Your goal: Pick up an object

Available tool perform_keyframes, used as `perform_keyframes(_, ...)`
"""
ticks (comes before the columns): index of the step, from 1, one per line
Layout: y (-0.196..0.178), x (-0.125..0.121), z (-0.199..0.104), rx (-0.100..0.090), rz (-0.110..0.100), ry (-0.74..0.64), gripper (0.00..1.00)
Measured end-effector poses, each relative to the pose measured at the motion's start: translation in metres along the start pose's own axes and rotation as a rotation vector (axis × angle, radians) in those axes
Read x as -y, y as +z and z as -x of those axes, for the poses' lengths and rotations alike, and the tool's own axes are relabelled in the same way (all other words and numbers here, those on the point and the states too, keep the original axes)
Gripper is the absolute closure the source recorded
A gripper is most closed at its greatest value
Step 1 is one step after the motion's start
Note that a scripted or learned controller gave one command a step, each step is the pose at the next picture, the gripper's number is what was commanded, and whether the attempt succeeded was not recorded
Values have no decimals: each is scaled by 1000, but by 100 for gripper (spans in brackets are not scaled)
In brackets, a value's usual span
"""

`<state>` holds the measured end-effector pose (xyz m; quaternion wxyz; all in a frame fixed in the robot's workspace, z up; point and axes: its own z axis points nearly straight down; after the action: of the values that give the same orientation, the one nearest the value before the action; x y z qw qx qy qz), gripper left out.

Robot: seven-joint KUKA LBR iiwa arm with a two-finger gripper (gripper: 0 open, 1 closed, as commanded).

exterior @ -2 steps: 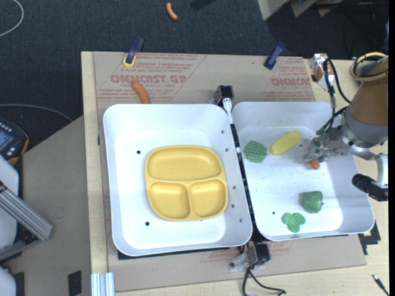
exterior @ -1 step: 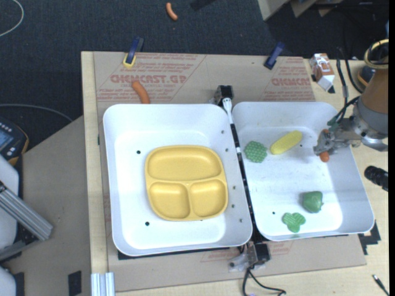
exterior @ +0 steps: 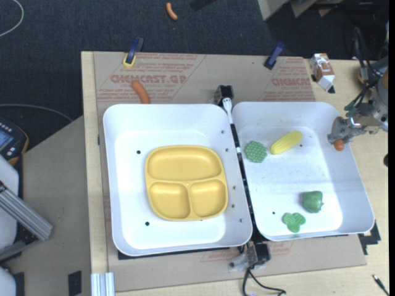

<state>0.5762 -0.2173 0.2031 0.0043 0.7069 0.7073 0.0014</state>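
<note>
Bench with two white bins; hand at right bin's rim, grip state unclear; corn inside.

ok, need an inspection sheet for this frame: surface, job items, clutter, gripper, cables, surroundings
Surface: cardboard-covered bench bearing a left bin and a right bin.
Job's things: right bin holds a corn cob, a green leafy piece, a green pepper and a small green piece.
Clutter: yellow divided tray in the left bin; orange sausage on the cardboard.
Grippers: gripper at the right bin's far right rim; finger state unclear.
Cables: black cable below the bins.
Surroundings: dark carpet with another orange sausage.
</note>
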Motion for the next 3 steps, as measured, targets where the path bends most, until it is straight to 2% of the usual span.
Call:
perform_keyframes(1,-24,-1,0,-1,-2,-1,100)
perform_keyframes(2,-13,1,-51,-7,-11,-4,100)
perform_keyframes(3,-22,-7,-102,-6,-8,-6,100)
